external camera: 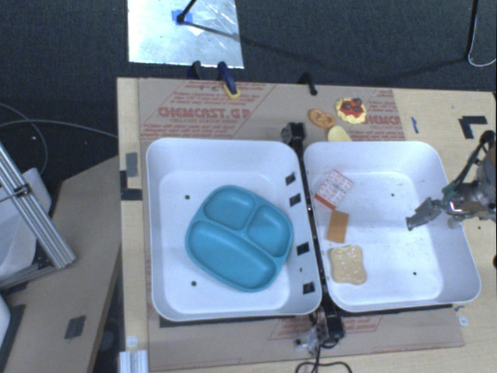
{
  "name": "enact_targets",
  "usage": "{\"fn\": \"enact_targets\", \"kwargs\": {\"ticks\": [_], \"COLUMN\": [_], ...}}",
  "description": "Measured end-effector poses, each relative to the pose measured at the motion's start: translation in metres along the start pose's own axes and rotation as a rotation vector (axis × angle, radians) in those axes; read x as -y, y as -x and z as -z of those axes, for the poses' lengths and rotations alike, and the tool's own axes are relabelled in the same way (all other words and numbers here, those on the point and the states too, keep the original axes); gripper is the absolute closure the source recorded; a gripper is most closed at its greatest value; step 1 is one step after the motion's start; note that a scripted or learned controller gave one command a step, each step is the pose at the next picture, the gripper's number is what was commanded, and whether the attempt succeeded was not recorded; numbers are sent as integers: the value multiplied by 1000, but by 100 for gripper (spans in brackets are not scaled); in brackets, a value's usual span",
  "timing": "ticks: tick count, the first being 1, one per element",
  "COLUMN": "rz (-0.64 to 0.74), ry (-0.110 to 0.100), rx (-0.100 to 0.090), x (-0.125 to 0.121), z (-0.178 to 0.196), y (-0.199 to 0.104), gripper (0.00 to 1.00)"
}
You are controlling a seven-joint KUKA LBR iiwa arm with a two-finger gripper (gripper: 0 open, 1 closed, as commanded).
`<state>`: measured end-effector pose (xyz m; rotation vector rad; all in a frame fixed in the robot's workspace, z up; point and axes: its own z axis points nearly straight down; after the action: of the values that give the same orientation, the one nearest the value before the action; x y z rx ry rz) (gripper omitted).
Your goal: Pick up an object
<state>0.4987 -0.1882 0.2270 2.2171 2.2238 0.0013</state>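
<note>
**Observer:** Where's your pincer right now?

**Operator:** My two-finger grey gripper (415, 217) sits over the right-hand shallow white plastic bin (454, 286), near its right wall, pointing left across the bare floor. I can't tell how far apart the fingers are; they blur into one dark wedge from this camera. I see nothing between them, so I treat it as carrying nothing.

**Observer:** What's within reach?

**Operator:** Three candidates, all along the left side of the same bin, well apart from the gripper. Nearest the front is a flat tan toast-shaped piece (348, 264). Just behind it lies a small brown rectangular tile (338, 226), and behind that a white card-like packet with red print (333, 187), tilted, close to the divider.

**Observer:** Which would you go for?

**Operator:** I judge the toast piece best: it has free floor on its right and front. All three lie flat, so I'd want the fingers straddling the narrow width and low enough to catch an edge, otherwise they may skate off. The packet looks risky, being close to the wall.

**Observer:** And the other bin?

**Operator:** The left-hand white bin (167, 208) holds a blue compartmented plastic tray (239, 238). Too far and too broad; I'd leave it.
</note>
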Motion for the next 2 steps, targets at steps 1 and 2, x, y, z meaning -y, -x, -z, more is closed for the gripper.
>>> {"fn": "enact_targets", "kwargs": {"ticks": [1, 2], "rz": [0, 0], "ry": [-5, 14], "rx": [-2, 0], "x": [-11, 7], "z": [-135, -138], "y": [-11, 18], "gripper": [0, 0]}}
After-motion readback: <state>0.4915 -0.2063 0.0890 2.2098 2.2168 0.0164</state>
